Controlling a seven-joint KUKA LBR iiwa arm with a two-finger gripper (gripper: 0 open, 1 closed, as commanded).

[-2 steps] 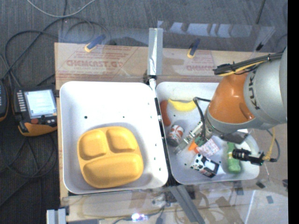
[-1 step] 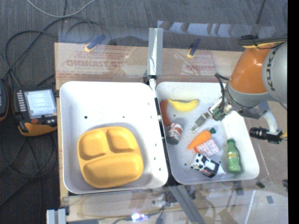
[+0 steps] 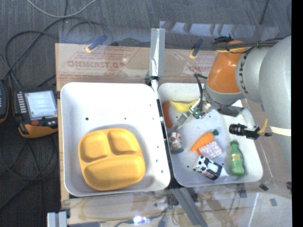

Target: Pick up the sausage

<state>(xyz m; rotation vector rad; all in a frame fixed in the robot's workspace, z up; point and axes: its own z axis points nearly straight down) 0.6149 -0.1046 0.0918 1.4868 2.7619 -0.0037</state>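
The desk carries 2 white bins side by side. The left bin (image 3: 71,126) holds a yellow divided tray (image 3: 112,157). In the right bin (image 3: 253,171) the sausage (image 3: 166,114), reddish and lengthwise, lies against the left wall. The hand (image 3: 182,120) reaches down just beside it, near a small can (image 3: 175,142); whether it is spread or pressed together cannot be told, as the view is poor. A banana (image 3: 182,106), carrot (image 3: 203,141), green bottle (image 3: 236,158) and 2 packets share this bin.
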